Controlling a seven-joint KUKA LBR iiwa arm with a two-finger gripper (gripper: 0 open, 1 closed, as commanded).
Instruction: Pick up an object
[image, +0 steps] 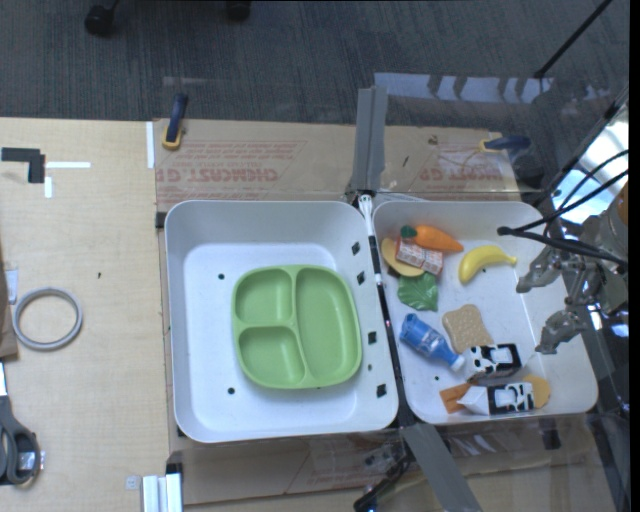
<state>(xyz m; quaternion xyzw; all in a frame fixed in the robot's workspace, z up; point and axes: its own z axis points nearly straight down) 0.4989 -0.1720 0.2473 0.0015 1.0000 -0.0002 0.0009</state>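
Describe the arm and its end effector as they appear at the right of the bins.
The end effector is bare grey metal with two thin angled fingers. Black cables loop across above it. Behind sits a grey body with a small orange patch at the frame's edge.

A green divided plate (297, 327) lies mid-floor in the left bin (190, 400). The right bin (560, 400) holds a carrot (438, 238) and banana (484, 262) toward its far edge and a blue bottle (429, 341) near its left wall. The gripper (550, 305), fingers spread, hangs over the right edge.
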